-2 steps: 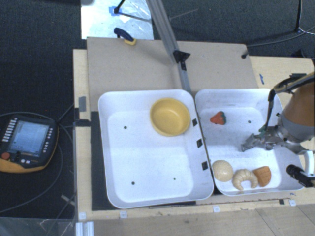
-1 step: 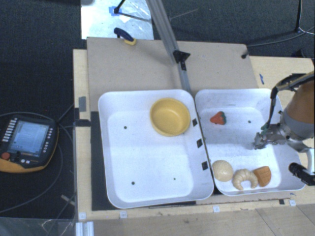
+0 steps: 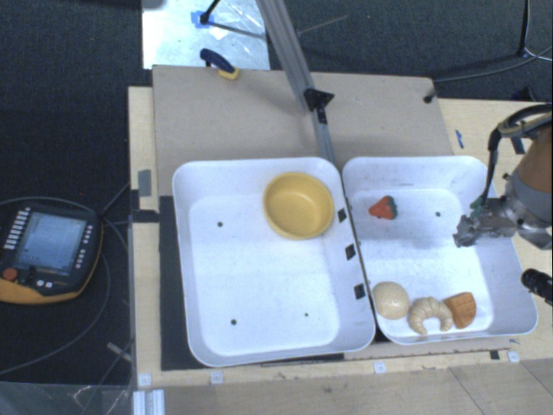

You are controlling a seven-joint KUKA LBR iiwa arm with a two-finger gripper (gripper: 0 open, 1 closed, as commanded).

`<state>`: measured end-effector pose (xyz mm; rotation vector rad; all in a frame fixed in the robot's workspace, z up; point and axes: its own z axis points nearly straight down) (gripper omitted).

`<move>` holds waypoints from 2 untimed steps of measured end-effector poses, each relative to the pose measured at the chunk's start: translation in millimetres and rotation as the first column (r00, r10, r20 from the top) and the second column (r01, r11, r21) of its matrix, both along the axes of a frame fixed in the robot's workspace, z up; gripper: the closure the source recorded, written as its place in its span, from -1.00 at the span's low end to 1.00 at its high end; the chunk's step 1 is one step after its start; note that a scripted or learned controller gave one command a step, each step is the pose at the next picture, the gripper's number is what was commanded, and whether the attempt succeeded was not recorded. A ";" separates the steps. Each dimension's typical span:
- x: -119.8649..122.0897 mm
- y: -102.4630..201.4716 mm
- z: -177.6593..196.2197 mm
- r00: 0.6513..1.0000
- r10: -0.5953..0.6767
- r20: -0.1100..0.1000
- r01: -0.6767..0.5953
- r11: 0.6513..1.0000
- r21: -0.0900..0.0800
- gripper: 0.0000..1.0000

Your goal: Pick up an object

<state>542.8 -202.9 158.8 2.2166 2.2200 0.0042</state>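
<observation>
Over the right bin [image 3: 518, 318], near its right wall, the claw [image 3: 471, 232] hung at the end of the grey arm. It was too small and dark to tell if it was apart or together, and nothing could be seen inside it. Four small things lay in that bin. A red strawberry [image 3: 383, 207] sat alone near the top, well away from the claw. Down at the front edge, a round pale bun [image 3: 390, 300], a curved croissant [image 3: 431, 315] and an orange-brown piece [image 3: 460, 309] were huddled in a row, touching or just beside each other. A yellow bowl [image 3: 299, 205] sat in the left bin [image 3: 259, 318], far from the claw. To do this step well, the best pick was probably the strawberry, because it had clear space on every side and no neighbour to bump. The claw would need to slide left across the bin, stop right above the strawberry, go straight down, then close gently on both sides. The three crowded things looked harder, since the claw might push one into another. The tabletop [image 3: 216, 119] behind the bins did not matter for this.
</observation>
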 end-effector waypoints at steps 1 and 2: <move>-3.8 -4.2 44.4 1.000 -0.001 -0.001 0.001 1.000 0.000 1.00; -3.3 -4.3 64.8 1.000 -0.001 -0.003 0.001 1.000 0.001 1.00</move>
